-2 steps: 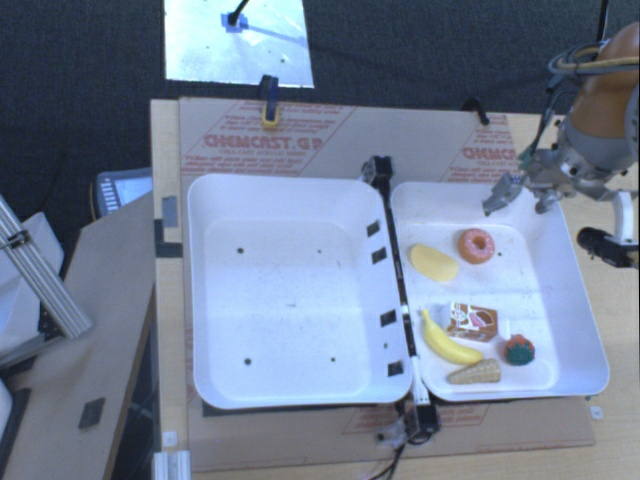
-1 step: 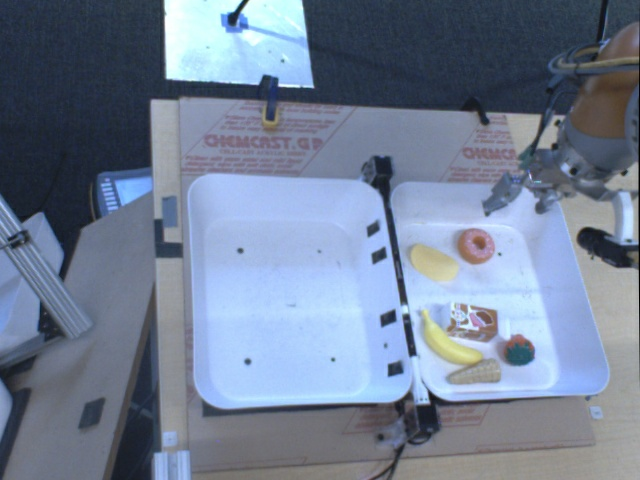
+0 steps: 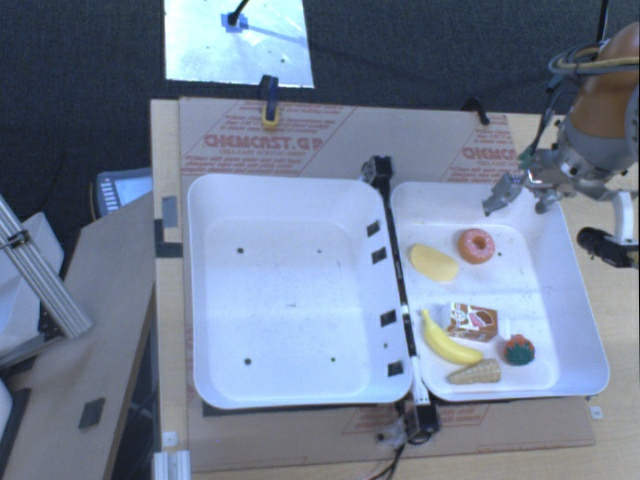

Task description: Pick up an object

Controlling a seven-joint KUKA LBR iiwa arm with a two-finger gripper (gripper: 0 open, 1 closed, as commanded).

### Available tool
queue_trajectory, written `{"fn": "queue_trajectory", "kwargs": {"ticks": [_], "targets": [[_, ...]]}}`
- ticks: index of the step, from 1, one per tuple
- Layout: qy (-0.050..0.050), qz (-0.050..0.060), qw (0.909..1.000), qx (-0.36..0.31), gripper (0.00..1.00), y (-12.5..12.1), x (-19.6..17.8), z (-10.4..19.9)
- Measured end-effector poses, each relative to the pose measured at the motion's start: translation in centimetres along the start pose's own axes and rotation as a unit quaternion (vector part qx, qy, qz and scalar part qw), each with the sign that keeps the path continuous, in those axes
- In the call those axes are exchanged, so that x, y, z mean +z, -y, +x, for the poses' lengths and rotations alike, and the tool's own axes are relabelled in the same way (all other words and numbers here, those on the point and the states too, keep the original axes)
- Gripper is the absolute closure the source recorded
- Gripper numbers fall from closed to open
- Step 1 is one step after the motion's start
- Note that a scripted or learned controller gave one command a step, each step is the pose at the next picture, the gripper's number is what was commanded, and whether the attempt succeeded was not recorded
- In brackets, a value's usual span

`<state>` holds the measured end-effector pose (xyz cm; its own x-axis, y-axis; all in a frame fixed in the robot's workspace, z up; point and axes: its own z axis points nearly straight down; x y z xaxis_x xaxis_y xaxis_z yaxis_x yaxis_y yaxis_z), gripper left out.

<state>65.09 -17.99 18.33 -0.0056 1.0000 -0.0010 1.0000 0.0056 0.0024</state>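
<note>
The right bin [image 3: 560, 268] holds several toy foods. A pink-frosted donut [image 3: 476, 245] lies toward the back, with a pale yellow lemon-like piece [image 3: 433, 262] to its left. Nearer the front lie a banana [image 3: 447, 340], a small brown and white carton [image 3: 473, 321], a tan wedge [image 3: 474, 372] and a red and green strawberry [image 3: 518, 349]. My gripper [image 3: 522, 195] hangs over the bin's back right corner, above and to the right of the donut. Its two fingers are spread apart with nothing between them.
The left bin [image 3: 290, 288] sits beside the right one, with black clips [image 3: 385, 258] along their shared edge. A yellow clamp [image 3: 270, 116] stands at the bench's back edge. A silver plate [image 3: 238, 28] lies behind the bench. A metal rail [image 3: 40, 278] leans at far left.
</note>
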Motion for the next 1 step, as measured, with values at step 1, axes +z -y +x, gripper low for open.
{"fn": "queue_trajectory", "kwargs": {"ticks": [1], "targets": [[0.000,0.000,1.0000,0.000,0.00,0.00,0.00,0.00]]}}
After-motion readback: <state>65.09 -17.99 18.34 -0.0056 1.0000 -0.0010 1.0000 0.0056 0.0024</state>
